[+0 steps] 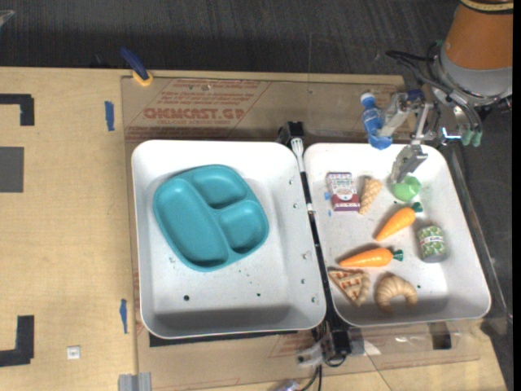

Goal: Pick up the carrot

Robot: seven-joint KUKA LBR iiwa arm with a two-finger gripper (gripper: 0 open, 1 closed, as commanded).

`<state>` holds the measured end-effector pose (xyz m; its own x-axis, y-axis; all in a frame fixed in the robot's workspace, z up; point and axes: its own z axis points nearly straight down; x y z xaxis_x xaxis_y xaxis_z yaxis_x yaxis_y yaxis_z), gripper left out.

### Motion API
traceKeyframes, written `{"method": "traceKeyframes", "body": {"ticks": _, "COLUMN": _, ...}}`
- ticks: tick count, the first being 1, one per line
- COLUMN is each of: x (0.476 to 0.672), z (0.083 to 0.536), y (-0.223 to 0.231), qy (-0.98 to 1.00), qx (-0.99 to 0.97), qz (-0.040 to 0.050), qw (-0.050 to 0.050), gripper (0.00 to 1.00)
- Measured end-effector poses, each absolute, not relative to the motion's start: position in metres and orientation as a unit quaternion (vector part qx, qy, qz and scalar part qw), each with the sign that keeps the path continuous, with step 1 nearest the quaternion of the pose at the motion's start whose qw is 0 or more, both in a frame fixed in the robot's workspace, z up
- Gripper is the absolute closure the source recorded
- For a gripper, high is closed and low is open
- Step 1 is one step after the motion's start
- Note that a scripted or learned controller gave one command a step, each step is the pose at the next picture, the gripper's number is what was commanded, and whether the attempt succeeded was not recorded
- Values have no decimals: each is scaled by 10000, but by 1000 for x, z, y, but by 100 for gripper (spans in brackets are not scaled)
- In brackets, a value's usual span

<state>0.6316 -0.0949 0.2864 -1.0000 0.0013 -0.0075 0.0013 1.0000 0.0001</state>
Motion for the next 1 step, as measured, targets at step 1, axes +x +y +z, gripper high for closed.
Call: {"method": "traceKeyframes", "body": {"ticks": 1, "x": 582, "z": 174, "y": -105, "qy": 9996, "qx": 267, "qz": 14, "qw": -18, "gripper": 0}}
